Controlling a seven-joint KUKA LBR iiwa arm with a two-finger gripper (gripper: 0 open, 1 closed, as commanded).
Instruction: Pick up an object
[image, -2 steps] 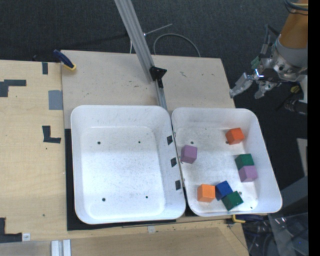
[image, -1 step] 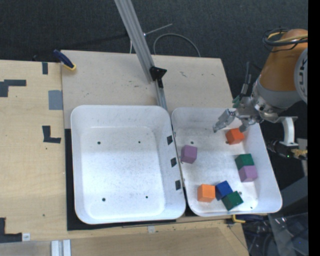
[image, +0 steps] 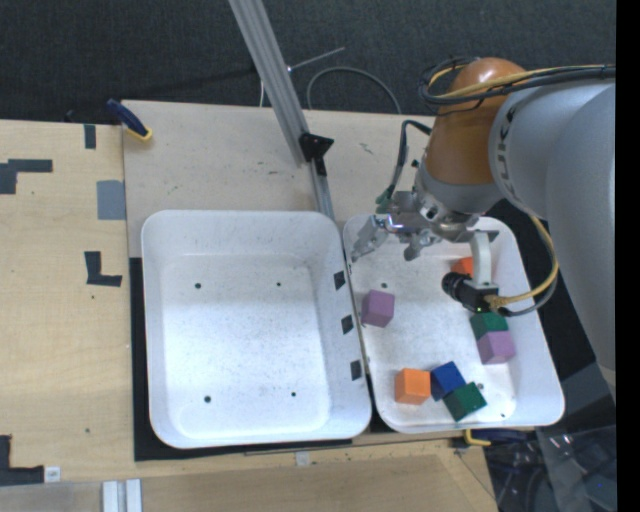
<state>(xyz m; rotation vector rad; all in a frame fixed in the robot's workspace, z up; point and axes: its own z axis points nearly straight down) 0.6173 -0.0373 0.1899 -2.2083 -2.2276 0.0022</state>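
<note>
My gripper (image: 387, 246) hangs over the far left part of the right bin (image: 530, 400), open, with nothing between its fingers. A purple cube (image: 378, 307) lies on the bin floor just in front of it, apart from the fingers. At the bin's near side sit an orange cube (image: 412, 385), a blue cube (image: 447, 377) and a dark green cube (image: 465, 401), packed close together. Along the right wall are a second purple cube (image: 496, 346), a green cube (image: 489, 323) and a small orange piece (image: 463, 267), partly hidden by a black fitting on the arm.
The left bin (image: 160, 300) stands beside the right one, their rims touching. A slanted metal bar (image: 285, 95) runs down to the bins' shared far corner. Cables loop off the arm at the right. A blue and yellow item (image: 130, 120) lies on the bench at far left.
</note>
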